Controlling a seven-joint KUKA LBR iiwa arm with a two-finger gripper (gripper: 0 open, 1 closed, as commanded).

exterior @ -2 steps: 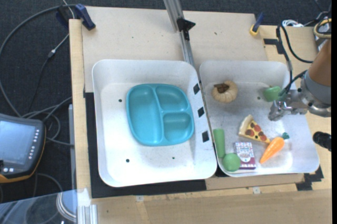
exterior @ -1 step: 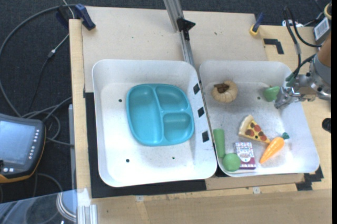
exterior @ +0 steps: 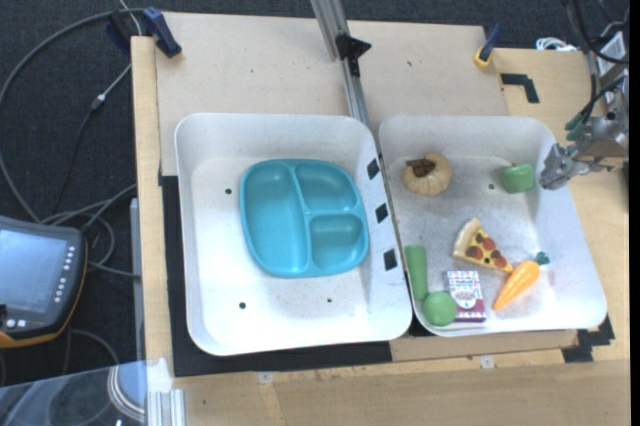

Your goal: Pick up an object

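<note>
Two bins | one teal tray | claw grip: cannot tell

Two shallow white bins sit side by side on the bench, the left bin and the right bin. The left one holds one teal divided plate. The right one holds seven small things: one brown pumpkin-like piece, one green cup, one pizza slice, one carrot, one small printed box, one green cylinder and one green ball.
</note>
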